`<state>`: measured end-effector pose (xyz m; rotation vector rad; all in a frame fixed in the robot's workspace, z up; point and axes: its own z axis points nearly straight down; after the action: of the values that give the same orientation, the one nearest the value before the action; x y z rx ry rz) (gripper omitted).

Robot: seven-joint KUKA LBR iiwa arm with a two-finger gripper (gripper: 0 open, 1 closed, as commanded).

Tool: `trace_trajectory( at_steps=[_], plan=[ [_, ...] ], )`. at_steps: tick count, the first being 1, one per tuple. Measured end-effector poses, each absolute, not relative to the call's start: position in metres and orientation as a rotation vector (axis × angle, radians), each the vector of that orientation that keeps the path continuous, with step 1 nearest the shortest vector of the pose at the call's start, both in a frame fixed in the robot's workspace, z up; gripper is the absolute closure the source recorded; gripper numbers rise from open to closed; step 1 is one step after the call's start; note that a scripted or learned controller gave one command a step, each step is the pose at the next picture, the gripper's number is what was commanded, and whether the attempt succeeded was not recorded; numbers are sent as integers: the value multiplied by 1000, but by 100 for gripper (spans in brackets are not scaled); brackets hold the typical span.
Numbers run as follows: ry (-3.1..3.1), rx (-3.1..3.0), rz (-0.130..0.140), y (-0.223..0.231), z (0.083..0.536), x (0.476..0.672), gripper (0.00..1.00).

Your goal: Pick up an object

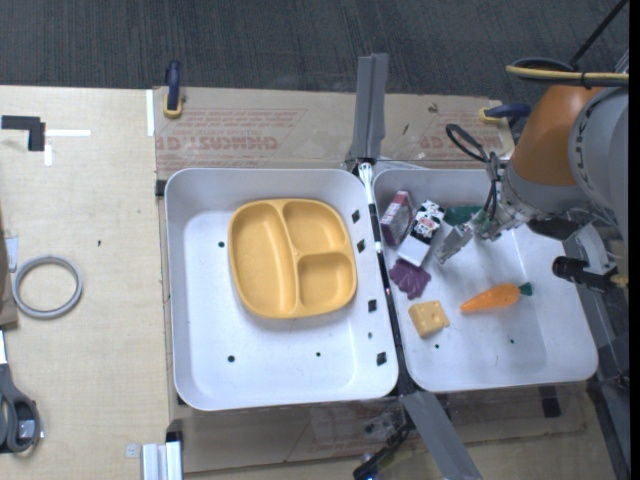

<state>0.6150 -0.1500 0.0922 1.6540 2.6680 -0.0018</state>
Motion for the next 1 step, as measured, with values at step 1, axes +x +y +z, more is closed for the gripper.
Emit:
trace_trajectory(
  at_steps=[1],
  plan=[
    [2262, 2184, -15, -140, 91, 651, 0]
  ],
)
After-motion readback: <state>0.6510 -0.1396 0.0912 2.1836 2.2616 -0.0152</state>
